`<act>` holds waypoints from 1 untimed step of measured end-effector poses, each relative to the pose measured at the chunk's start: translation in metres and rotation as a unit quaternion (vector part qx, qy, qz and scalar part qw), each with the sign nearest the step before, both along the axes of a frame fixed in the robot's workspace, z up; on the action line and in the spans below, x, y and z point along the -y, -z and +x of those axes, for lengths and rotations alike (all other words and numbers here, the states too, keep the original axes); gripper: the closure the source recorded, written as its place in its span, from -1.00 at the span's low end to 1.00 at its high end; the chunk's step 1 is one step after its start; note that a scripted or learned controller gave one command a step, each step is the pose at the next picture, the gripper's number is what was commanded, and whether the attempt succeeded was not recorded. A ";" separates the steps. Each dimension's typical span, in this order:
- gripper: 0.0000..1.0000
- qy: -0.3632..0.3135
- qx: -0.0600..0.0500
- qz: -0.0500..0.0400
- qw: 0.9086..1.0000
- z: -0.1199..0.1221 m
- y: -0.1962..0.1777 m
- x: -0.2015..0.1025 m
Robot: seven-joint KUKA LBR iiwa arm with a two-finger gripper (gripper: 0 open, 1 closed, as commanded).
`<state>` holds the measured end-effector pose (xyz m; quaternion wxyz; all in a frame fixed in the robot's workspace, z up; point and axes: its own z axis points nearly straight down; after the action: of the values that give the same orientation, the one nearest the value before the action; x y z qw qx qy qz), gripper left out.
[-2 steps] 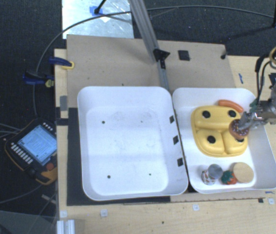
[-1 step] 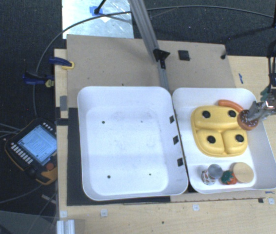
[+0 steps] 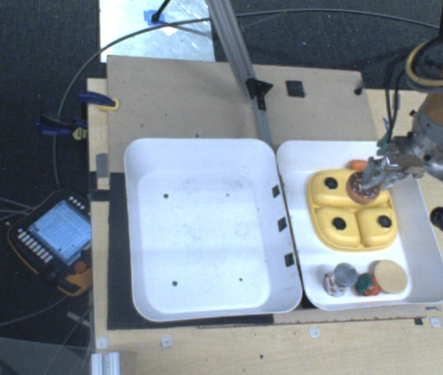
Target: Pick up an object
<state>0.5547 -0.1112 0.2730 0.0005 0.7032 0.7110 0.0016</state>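
**End effector low over the yellow tray**

Here the end effector (image 3: 371, 180) hangs at the yellow tray's (image 3: 351, 219) one o'clock corner in the right bin (image 3: 432, 272), just above a brown ring-shaped piece (image 3: 359, 189); its grip I cannot tell. An orange bit (image 3: 357, 165) lies at the tray's twelve o'clock. At six o'clock sit a grey ball (image 3: 344, 273), a small metal can (image 3: 331, 284), a red-green piece (image 3: 367, 285) and a tan disc (image 3: 391, 276). The left bin (image 3: 201, 225) lies at nine o'clock on the bench (image 3: 182, 100).
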 end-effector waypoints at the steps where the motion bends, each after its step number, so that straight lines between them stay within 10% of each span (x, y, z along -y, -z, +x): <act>1: 1.00 0.000 -0.001 0.000 1.000 0.007 0.017 -0.059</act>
<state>0.5621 -0.0523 0.2563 -0.0005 0.7033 0.7109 0.0009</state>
